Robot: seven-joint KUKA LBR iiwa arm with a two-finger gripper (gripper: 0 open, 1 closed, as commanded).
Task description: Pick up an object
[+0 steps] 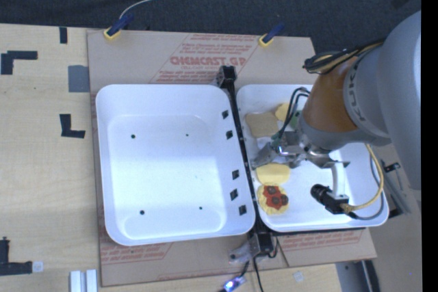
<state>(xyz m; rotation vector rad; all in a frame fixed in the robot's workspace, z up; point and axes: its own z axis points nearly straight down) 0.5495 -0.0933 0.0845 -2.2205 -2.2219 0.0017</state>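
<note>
The end effector [268, 155] reaches down into the right bin [356, 215], just above a soft yellow piece [272, 174]. I cannot tell if it is open or closed. A yellow toy with red spots [274, 198] lies beside it. The left bin [164, 161] sits next door.

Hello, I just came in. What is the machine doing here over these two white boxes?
A grey robot arm with an orange band reaches in from the right over the right bin. Its hand is low among a few small things there: a tan flat piece, a yellow object just below the hand, and a yellow piece with a red print. It seems to be trying to pick one up, but no grasp is visible yet. The left bin sits beside it.
</note>
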